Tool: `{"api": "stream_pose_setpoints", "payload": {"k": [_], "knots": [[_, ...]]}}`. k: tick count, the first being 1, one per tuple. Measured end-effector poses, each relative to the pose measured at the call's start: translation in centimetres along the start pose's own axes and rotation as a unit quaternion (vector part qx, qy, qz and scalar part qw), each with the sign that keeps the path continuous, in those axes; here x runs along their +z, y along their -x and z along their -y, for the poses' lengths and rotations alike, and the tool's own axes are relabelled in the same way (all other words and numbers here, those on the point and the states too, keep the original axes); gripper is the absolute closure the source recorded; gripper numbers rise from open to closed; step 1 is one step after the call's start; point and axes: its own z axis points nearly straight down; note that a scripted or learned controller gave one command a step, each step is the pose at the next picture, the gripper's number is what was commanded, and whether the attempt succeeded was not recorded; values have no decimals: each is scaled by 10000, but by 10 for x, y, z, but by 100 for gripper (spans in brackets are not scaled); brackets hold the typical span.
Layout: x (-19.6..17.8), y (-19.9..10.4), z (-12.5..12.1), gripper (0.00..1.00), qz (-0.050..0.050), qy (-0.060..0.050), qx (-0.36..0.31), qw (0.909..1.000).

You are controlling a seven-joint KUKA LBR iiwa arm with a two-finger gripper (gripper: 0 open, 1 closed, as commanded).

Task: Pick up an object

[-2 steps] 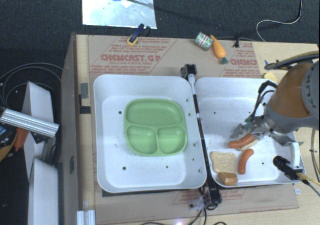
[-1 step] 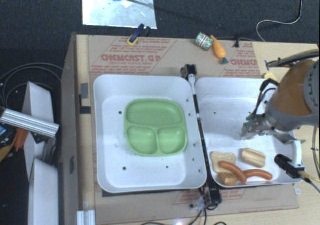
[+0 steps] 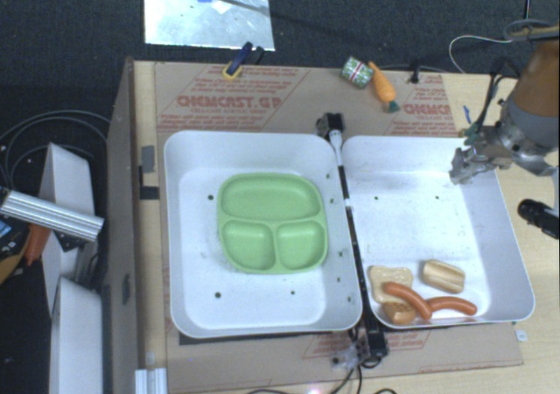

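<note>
The likeliest things to pick are the toy foods bunched in the right bin, down in its corner at about 6 o'clock: a red sausage lying slantwise, a thinner orange-red sausage running off it toward 3 o'clock, a tan bread slice touching the red sausage at 11 o'clock, and a bun just beside them at 1 o'clock. They sit pressed against the bin's near wall and against one another, which I judge makes a clean grasp awkward, since fingers coming down on one piece may nudge its neighbours or meet the rim

The gripper hangs over the same bin's far side, at about 1 o'clock from the food and well apart from it, with nothing seen between its fingers; whether they stand apart or together I cannot tell at this size. Its place there suggests the approach is not yet aimed at the pile, so the pick looks not yet begun

The left bin holds a green divided tray, lying flat near its middle, a broad and shallow thing, probably harder to pinch than the food

Beyond the bins at 12 o'clock, on the cardboard sheet, lie a toy carrot and a small green can, touching or nearly so, outside either bin
</note>
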Motion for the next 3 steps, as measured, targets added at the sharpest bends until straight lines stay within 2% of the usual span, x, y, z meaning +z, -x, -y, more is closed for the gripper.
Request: {"api": "stream_pose_setpoints", "payload": {"k": [1, 2, 3], "knots": [[0, 0, 0, 0, -1, -8, -1, 10000], [59, 36, -68, 0, -1, -23, 2, 10000], [108, 29, -78, 0, -1, -17, -4, 10000]]}}
